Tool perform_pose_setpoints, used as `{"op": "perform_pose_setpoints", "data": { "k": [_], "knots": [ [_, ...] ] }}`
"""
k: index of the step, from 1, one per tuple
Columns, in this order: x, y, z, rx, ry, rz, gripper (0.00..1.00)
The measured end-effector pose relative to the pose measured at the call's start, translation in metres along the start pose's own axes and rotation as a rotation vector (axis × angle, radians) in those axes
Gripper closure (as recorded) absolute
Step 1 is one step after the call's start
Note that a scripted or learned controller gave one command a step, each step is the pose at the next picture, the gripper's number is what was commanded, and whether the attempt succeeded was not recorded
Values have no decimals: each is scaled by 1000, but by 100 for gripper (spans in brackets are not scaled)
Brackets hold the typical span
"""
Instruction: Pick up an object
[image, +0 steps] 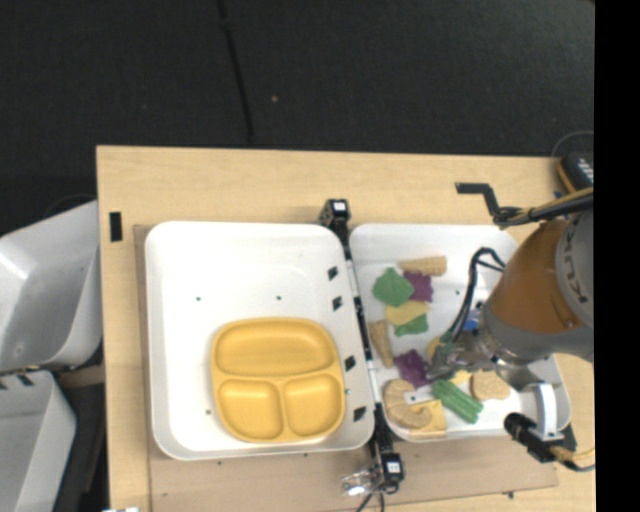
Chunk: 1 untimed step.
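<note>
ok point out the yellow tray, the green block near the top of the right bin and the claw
yellow tray (275, 350), camera view, floor of its big compartment
green block (392, 288), camera view, top face
claw (447, 362), camera view, fingertip area

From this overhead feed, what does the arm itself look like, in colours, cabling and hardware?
The arm is a thick rounded grey body with a broad orange band above the wrist. A black cable loops along its left side toward the gripper, which is dark metal hardware.

Light wood counter (250, 185) on a dark black floor (200, 70). White furniture (40, 290) at left edge. Even lighting.
</note>
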<state>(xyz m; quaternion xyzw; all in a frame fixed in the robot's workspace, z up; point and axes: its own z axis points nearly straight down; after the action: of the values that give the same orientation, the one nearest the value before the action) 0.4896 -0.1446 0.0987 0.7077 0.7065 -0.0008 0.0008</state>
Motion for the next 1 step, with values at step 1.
{"op": "perform_pose_setpoints", "data": {
  "k": [1],
  "knots": [
    [76, 3, -107, -8, 4, -12, 100]
  ]
}}
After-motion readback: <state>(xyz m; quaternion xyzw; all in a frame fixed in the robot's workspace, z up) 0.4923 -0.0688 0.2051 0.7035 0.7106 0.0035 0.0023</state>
